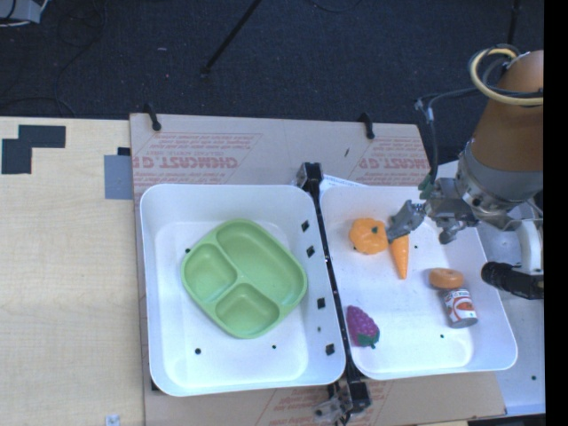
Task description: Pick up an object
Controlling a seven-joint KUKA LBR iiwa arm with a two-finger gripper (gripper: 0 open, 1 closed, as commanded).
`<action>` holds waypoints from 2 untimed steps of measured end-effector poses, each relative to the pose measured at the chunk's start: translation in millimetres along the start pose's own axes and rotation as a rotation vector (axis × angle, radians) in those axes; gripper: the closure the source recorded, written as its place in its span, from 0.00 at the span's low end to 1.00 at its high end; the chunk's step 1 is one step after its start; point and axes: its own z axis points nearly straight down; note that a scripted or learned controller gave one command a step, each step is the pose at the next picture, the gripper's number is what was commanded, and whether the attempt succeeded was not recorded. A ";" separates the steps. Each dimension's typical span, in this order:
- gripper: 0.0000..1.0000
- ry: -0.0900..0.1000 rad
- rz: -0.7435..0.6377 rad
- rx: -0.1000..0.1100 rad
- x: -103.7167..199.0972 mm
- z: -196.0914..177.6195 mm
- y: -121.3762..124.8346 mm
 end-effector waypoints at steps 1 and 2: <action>0.00 -0.001 -0.001 -0.011 -0.2 -5.6 1.8; 0.00 0.000 0.000 -0.004 -6.0 56.3 0.0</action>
